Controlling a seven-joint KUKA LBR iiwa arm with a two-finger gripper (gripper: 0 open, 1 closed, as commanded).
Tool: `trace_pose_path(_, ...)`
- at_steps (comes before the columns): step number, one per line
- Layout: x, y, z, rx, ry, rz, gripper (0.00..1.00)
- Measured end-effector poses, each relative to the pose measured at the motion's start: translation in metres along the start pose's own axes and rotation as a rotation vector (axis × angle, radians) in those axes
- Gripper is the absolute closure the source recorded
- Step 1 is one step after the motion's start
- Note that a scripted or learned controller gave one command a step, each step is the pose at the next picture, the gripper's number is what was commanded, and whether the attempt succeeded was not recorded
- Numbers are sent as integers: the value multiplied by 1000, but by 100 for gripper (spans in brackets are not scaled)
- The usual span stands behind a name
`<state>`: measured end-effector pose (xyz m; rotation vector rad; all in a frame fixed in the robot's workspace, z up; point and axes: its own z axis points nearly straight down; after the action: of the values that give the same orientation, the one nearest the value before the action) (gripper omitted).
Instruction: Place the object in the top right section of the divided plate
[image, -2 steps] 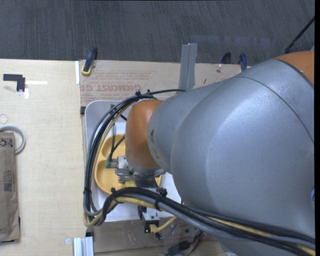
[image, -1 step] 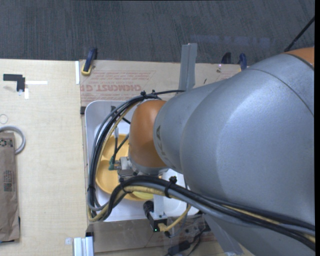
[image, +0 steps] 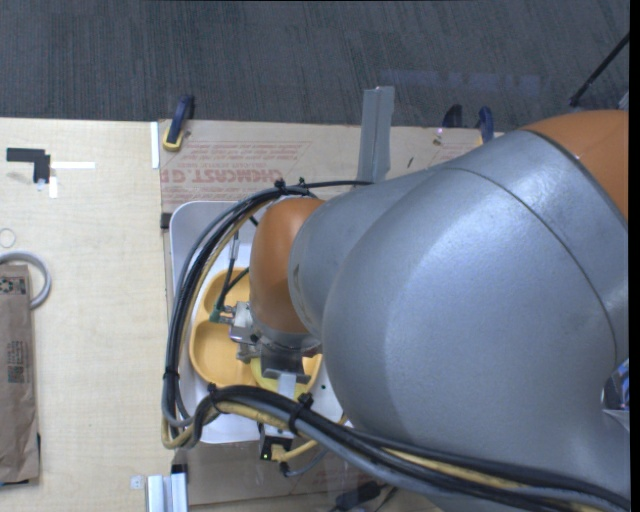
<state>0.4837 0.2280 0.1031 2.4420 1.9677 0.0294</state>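
A yellow divided plate (image: 212, 345) lies in the left white bin (image: 185, 225), and most of it is covered by the arm. Only its left rim and a part of its floor show. The arm's orange band (image: 280, 250) and grey wrist (image: 270, 345) hang directly over the plate. The gripper is hidden beneath the wrist, so I cannot make out what it holds. No loose object shows on the visible part of the plate.
Black and yellow cables (image: 185, 300) loop along the bin's left wall and across its front edge. A brown cardboard sheet (image: 250, 160) lies behind the bin. A blue-yellow clamp (image: 178, 122) holds its corner. A brown paper bag (image: 15, 370) rests at far left.
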Motion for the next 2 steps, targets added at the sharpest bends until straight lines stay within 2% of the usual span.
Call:
trace_pose_path(1, 4, 18, -29, 16, -20, 390, 100)
trace_pose_path(2, 2, 17, -36, 18, -27, 387, 100)
